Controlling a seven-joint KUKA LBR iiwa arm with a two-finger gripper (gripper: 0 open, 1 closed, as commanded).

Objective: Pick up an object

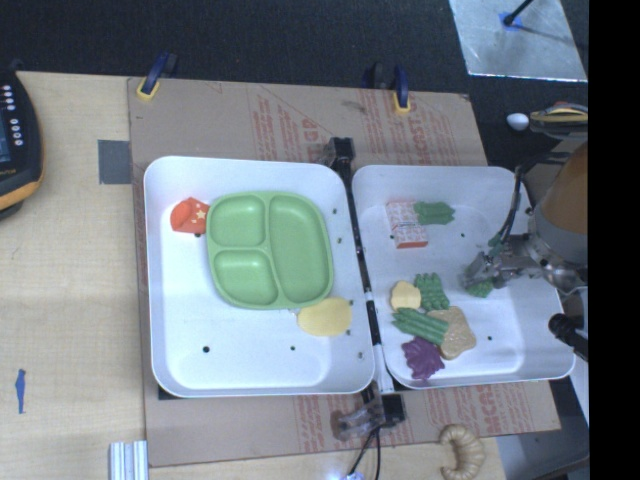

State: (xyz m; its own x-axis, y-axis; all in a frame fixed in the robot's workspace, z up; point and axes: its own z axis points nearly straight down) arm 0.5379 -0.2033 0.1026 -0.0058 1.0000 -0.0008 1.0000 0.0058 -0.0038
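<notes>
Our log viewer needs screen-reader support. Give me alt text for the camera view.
The gripper is low in the right bin by a small green item, right of a pile of toy food. The left bin holds a green divided plate.

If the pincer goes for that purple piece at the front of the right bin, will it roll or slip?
The purple piece looks lumpy and low, so probably won't roll. It looks like small toy food, likely light. It touches the tan piece, which may shift along with it.

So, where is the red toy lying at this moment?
The red toy lies in the left bin, near its upper left corner, right beside the left edge of the green divided plate.
</notes>
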